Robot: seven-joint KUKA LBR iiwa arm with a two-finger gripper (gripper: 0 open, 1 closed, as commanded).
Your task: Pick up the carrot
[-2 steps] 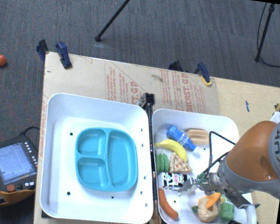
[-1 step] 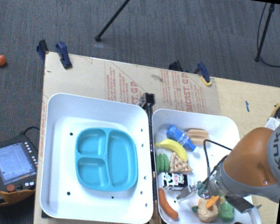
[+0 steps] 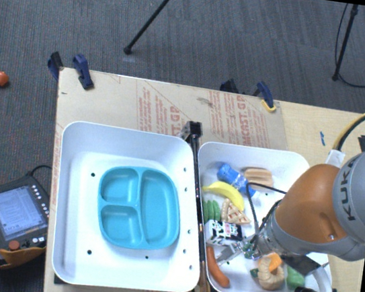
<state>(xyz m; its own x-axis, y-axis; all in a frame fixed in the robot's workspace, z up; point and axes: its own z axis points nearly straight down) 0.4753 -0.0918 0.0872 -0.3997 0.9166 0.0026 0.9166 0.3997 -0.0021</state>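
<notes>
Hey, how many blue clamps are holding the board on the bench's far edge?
2. One blue clamp grips the far left corner of the board, and the other blue clamp sits on the far edge toward the right, above the right bin. Dark clips beside them aren't counted.

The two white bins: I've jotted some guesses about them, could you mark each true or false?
1. The blue tray lies in the left bin. True.
2. The banana lies on the blue tray. False: it lies in the right bin.
3. The arm hangs over the right bin. True.
4. The blue tray holds a hot dog. False: its compartments show only bare blue.
5. The handheld screen lies on the floor, left of the bench. True.
</notes>
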